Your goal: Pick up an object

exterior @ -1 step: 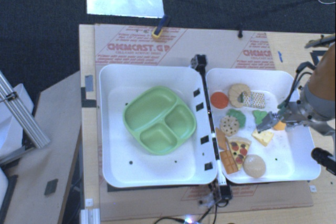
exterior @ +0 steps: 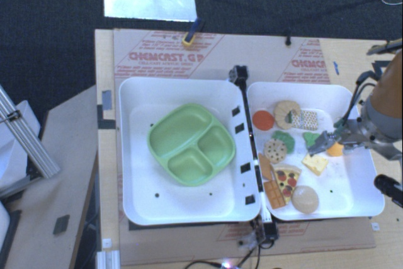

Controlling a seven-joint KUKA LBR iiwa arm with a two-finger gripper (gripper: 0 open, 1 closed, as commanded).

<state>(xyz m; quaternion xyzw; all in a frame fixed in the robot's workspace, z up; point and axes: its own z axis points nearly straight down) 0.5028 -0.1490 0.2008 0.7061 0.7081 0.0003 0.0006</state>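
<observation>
My pincer (exterior: 322, 143) hangs low in the shallow white right bin (exterior: 359, 198), just above the pale yellow cheese wedge (exterior: 315, 164), my likeliest pick; I cannot tell its state.

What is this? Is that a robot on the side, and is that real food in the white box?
Yes, that grey thing with the orange band is a robot arm. The camera hangs above the bench and looks down at a slant. The arm reaches in from the right, and its pincer hangs over the right bin.

That bin holds what look like toys shaped like food: a pizza slice, a cookie, a yellow cheese wedge, a red round piece and something green.

The left bin holds a green plate with three sections. I can't tell whether the pincer has grabbed anything.
</observation>
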